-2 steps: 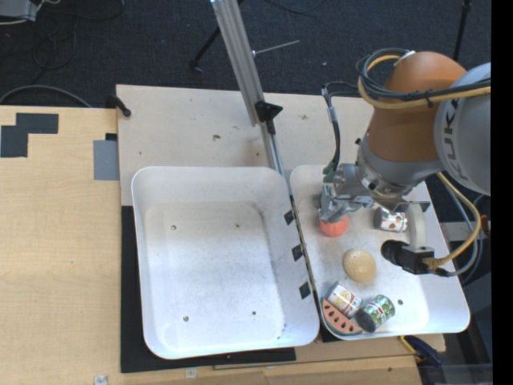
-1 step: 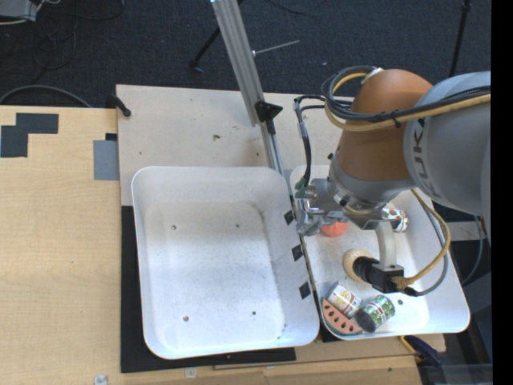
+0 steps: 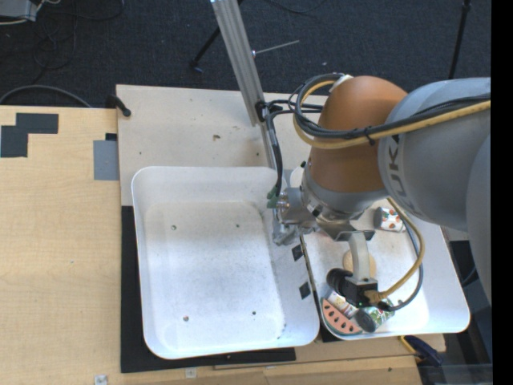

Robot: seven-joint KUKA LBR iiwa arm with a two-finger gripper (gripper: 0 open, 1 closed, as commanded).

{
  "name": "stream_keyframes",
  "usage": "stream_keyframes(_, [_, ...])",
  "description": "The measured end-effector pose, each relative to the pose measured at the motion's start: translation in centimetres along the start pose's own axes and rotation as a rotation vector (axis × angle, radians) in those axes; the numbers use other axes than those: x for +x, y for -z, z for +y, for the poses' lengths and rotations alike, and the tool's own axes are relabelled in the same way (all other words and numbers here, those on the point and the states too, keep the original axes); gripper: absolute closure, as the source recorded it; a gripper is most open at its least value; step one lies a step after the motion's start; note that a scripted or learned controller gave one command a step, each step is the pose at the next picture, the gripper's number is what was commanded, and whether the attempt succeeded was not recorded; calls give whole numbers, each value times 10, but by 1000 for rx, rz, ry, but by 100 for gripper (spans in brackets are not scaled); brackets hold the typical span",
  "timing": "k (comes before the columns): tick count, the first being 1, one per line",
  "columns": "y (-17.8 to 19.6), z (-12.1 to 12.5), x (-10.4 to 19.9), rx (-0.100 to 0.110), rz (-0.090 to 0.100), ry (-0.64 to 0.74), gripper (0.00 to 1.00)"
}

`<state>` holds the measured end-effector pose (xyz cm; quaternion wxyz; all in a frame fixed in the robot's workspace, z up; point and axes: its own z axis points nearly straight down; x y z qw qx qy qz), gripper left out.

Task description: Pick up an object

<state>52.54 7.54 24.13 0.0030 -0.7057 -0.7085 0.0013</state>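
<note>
Step in hand, as judged: bringing the gripper [image 3: 280, 229] over a candidate before descending. To do it well, the tool should be centred above one separate item, clear of the bin wall, and lowered straight, so that neither a neighbouring piece nor the rim is caught in the closing.

Nearest the camera, at the near edge of the right bin [image 3: 457, 315], lies a red slice-shaped piece [image 3: 340, 318] with dark spots, flat against the rim. Just beside it, at its 3 o'clock, is a dark grey item [image 3: 370, 319]; the two look to be touching, which would make a clean grasp of either harder. The left bin [image 3: 224, 345] has a speckled floor.

Farther back, the gripper stands low over the seam between the two bins. Whether it is spread or pressed together cannot be told, and nothing can be seen held in it. From the gripper, the red piece lies at about 5 o'clock, well apart; the grey item between 4 and 5 o'clock.

Farther still, an orange-and-white item [image 3: 390, 219] lies at the gripper's 3 o'clock, partly under the arm [image 3: 433, 151].
</note>
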Motion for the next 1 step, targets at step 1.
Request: stream_keyframes(1, [0,1,-3,-1,-2,-7,0])
